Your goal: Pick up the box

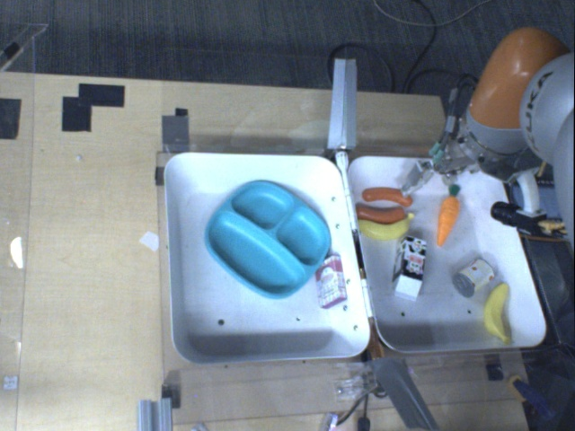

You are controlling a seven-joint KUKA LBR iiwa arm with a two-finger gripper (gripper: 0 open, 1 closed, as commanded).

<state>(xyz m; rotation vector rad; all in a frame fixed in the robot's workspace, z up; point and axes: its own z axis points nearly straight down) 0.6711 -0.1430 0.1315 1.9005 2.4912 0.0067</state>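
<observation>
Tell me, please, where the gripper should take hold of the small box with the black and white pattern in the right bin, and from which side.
Probably from straight above, closing across the narrow width of the box near its middle. It lies flat and long, with bare bin floor along both long sides. The yellow toy sits close to its upper end, so gripping end to end looks riskier.

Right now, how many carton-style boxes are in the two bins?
2: a pink-and-white carton in the left bin, beside the blue plate; a black-and-white carton in the right bin. Others may be hidden under the arm.
</observation>
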